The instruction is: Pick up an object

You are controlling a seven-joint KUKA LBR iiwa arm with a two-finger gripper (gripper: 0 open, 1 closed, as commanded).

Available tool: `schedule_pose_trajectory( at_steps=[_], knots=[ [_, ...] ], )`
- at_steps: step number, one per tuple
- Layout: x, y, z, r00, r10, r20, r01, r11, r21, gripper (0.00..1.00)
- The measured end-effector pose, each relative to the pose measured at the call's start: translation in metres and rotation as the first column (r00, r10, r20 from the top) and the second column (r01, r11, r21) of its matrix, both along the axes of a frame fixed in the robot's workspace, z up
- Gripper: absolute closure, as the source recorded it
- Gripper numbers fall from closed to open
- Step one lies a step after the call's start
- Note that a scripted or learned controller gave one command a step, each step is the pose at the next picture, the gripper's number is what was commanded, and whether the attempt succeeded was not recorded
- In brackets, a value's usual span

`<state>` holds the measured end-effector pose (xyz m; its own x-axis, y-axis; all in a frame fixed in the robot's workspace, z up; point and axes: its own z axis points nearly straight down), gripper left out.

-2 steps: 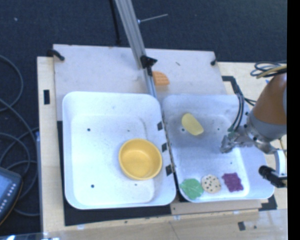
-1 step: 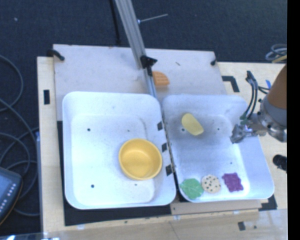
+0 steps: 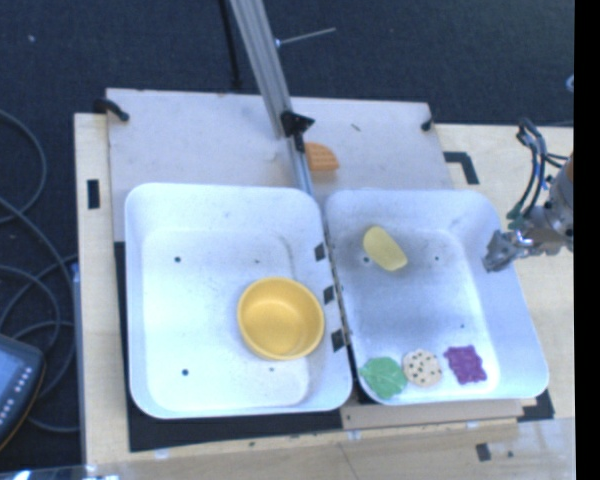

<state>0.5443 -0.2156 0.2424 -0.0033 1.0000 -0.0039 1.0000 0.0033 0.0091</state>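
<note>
- The gripper (image 3: 502, 251) sits at the right rim of the right bin (image 3: 510, 308); its metal tip is small and blurred, and I cannot tell how it is set or whether it touches the rim. Nothing shows in its hold.
- A pale yellow rounded piece (image 3: 385, 248) lies on the bin floor to the left of the tip, well apart from it.
- Along the bin's near edge, below and left of the tip, three flat pieces sit in a row: a green one (image 3: 383, 376), a speckled cookie (image 3: 421, 367) and a purple one (image 3: 466, 363), close beside each other.
- Further left, the left bin (image 3: 180, 258) holds an upright yellow bowl (image 3: 280, 317).
- Both bins rest on a pale wooden bench (image 3: 95, 298).
- An orange object (image 3: 320, 158) lies behind the bins by a slanting metal rail (image 3: 265, 63).
- Dark carpet with cables surrounds the bench.
</note>
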Motion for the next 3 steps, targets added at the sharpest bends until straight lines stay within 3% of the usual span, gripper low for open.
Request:
schedule_pose_trajectory(
  at_steps=[1, 3],
  knots=[
    [0.002, -0.001, 0.055, 1.0, 0.001, 0.0, -0.001, 1.0, 0.0, 1.0],
    [-0.01, 0.099, 0.052, 1.0, 0.004, -0.007, -0.004, 1.0, 0.004, 1.0]
  ],
)
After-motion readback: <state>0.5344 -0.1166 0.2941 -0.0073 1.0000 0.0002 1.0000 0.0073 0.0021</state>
